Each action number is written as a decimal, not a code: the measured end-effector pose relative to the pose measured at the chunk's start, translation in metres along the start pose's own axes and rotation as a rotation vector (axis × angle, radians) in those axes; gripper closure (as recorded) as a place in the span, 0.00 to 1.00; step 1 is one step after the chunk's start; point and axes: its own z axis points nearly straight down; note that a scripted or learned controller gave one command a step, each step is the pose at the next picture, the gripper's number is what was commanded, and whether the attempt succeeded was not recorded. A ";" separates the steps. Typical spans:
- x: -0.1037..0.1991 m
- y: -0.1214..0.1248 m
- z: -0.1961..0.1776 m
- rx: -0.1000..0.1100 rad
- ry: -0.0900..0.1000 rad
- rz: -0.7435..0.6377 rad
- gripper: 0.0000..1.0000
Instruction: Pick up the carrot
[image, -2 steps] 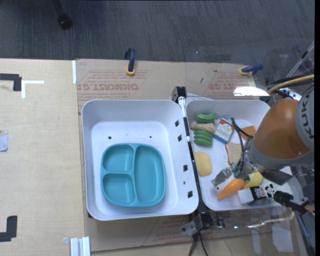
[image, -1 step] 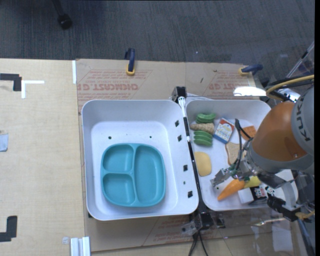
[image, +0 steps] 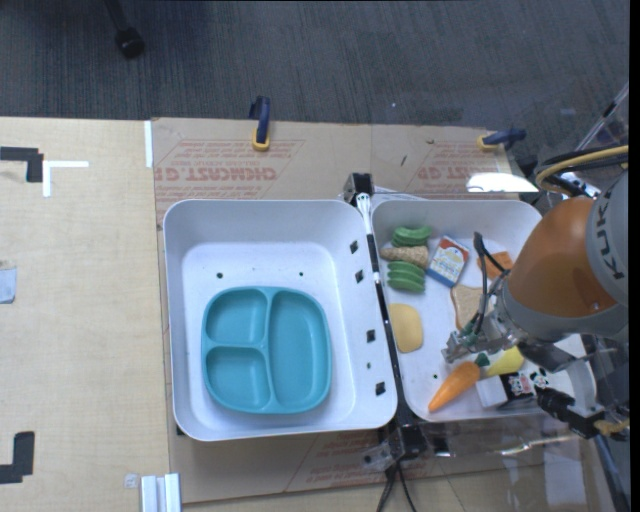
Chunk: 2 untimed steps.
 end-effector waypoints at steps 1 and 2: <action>-0.002 0.003 -0.009 -0.004 -0.002 0.003 1.00; -0.001 0.003 -0.009 -0.004 -0.002 0.003 0.00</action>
